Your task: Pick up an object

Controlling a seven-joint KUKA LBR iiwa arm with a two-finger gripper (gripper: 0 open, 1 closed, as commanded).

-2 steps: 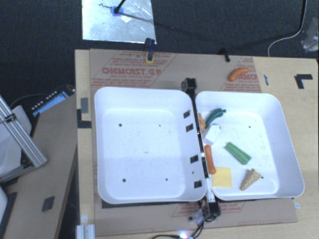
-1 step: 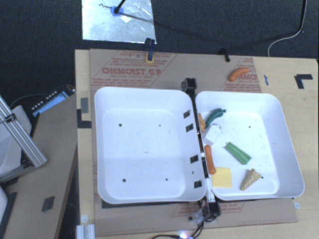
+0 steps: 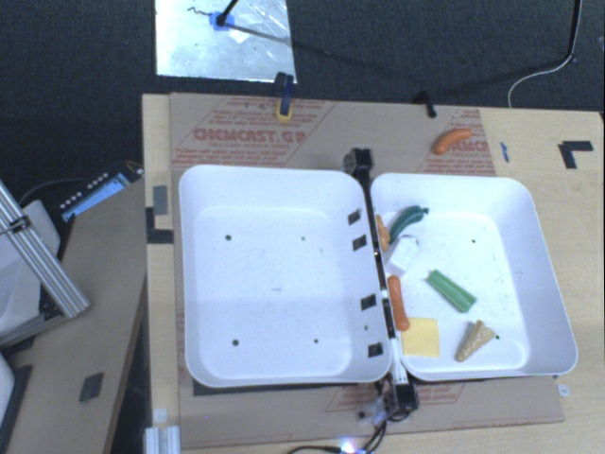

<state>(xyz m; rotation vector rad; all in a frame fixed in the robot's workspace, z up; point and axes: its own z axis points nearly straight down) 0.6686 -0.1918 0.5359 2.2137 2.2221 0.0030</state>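
Toys (image 3: 450,289) lie in the right bin (image 3: 529,218).

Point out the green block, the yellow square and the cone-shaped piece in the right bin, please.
green block (image 3: 451,290): camera view, on the middle of its top face.
yellow square (image 3: 422,337): camera view, on the centre of its flat face.
cone-shaped piece (image 3: 475,340): camera view, midway along its tan body.

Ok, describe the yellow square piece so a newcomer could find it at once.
Look in the right bin, along its near edge by the central divider. The yellow square lies flat there, just right of the orange stick and left of the tan cone; nothing else there is flat and yellow.
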